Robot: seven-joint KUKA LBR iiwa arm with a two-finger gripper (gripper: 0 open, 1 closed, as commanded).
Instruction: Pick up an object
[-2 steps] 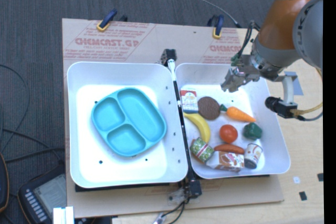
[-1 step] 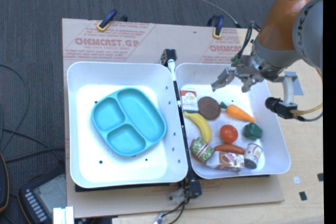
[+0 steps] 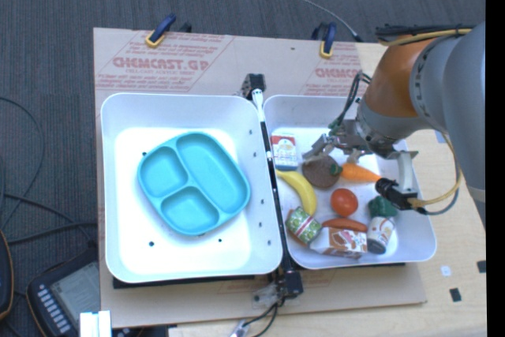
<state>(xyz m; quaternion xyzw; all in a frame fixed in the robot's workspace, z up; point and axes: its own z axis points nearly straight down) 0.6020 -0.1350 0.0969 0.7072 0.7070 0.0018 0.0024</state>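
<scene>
Pick not yet completed — pincer (image 3: 335, 144) lowered, fingers spread open, over brown object (image 3: 320, 170) near back-left corner of right bin (image 3: 422, 249) — nothing gripped, closing and lifting outstanding.

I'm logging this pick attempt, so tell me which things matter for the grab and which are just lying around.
In play:
tool
brown round item under it
carrot
banana
tomato
right bin

Lying about:
blue divided plate
left bin
clamps
cardboard sheet
</scene>
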